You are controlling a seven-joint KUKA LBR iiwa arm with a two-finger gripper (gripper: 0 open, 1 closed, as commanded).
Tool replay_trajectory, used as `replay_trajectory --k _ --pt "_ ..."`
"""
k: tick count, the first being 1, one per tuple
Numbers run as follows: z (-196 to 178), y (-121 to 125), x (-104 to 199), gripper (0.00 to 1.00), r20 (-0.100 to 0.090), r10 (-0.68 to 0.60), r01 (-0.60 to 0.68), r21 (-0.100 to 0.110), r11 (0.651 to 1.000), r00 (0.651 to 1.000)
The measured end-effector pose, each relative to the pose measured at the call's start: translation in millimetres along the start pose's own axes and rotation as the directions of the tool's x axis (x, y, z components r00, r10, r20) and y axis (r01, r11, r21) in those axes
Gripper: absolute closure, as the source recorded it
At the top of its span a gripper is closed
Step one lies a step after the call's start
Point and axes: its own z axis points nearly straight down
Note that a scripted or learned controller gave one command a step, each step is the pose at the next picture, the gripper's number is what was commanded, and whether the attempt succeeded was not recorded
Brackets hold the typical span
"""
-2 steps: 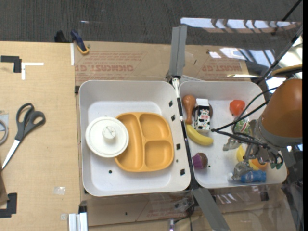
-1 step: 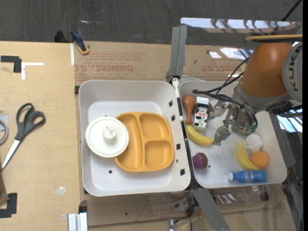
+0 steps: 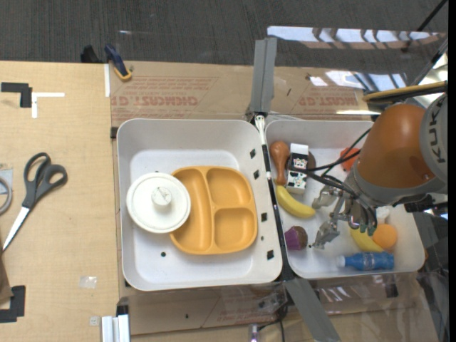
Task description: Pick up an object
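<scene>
My gripper (image 3: 325, 220) hangs low over the middle of the right bin (image 3: 324, 135), its fingers (image 3: 322, 199) spread open with only bare bin floor between them. A yellow banana (image 3: 293, 202) lies just left of it, and a dark purple fruit (image 3: 296, 237) sits at its lower left. An orange ball (image 3: 385, 235) and a small yellow piece (image 3: 363, 241) rest to its right, partly under the wrist. A blue bottle (image 3: 366, 262) lies along the near wall. A brown drumstick shape (image 3: 278, 152) and a black-and-white box (image 3: 298, 167) sit at the bin's far left.
The left bin (image 3: 135, 262) holds a yellow divided plate (image 3: 214, 209) and a round white lid (image 3: 159, 201). Scissors (image 3: 35, 184) lie on the bench at far left. A grey divider bar (image 3: 262, 77) stands behind the bins. The arm's orange band (image 3: 399, 144) covers the right bin's far right side.
</scene>
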Motion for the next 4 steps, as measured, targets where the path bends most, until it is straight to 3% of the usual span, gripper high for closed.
replay_trajectory --k 1,2,3,4 --pt "-32 4 -78 0.00 0.005 0.197 -0.197 0.000 0.980 0.980" --pt "0 -31 2 0.00 -0.001 0.177 -0.177 0.000 0.984 0.984" --pt "-1 24 -104 0.00 0.002 0.305 -0.305 0.000 0.952 0.952" --pt "-1 -35 -72 0.00 0.002 0.190 -0.190 0.000 0.982 0.982"
